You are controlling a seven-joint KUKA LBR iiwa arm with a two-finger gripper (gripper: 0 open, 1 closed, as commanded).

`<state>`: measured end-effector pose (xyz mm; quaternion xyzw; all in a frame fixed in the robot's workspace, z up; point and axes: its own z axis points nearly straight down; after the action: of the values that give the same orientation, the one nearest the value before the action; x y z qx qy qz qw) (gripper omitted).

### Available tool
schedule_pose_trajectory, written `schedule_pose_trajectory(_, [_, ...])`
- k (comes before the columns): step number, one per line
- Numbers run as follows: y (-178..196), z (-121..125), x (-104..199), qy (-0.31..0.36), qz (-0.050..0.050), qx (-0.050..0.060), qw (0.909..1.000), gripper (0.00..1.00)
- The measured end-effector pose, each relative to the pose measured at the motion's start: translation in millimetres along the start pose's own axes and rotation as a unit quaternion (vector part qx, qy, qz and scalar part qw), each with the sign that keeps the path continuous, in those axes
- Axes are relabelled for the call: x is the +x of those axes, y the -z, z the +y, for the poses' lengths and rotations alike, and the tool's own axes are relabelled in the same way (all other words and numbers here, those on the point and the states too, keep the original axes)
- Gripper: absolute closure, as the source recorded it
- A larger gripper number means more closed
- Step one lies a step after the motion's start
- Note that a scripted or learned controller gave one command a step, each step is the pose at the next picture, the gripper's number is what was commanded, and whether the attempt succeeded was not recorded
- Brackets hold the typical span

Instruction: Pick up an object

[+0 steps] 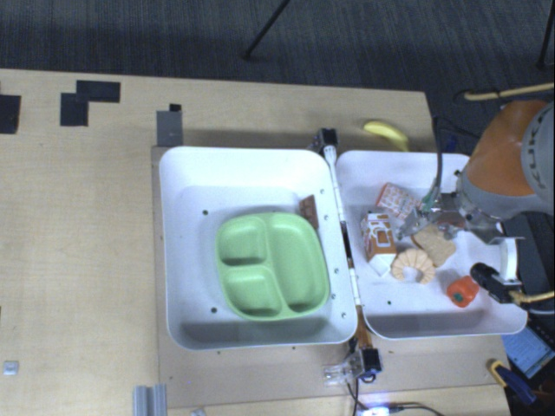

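Pale wooden bench [78, 258] fills the frame, bearing two white bins. Left bin [186, 232] holds a green divided plate [271, 264]. Right bin [494, 315] holds a cluster: small cartons [381, 232], a tan pastry [413, 267], an orange toy [462, 291]. Gripper [422, 219] hangs over the cluster, holding nothing visible. Crowded items risk a glancing, failed grasp. Carton print is unreadable.

Colours in and around the bins
Pale green divided plate [271, 265] in a white bin [186, 232]; red-and-white patterned packet [395, 200], orange toy [462, 292], yellow banana [387, 133], tan bench [78, 258].
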<state>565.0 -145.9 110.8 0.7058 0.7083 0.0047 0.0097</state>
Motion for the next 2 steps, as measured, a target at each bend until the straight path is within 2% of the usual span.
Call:
schedule_pose_trajectory(1, [-22,31,39,0.0,0.002,0.004,1.0,0.0])
schedule_pose_trajectory(2, [-11,33,38,0.002,0.001,0.001,1.0,1.0])
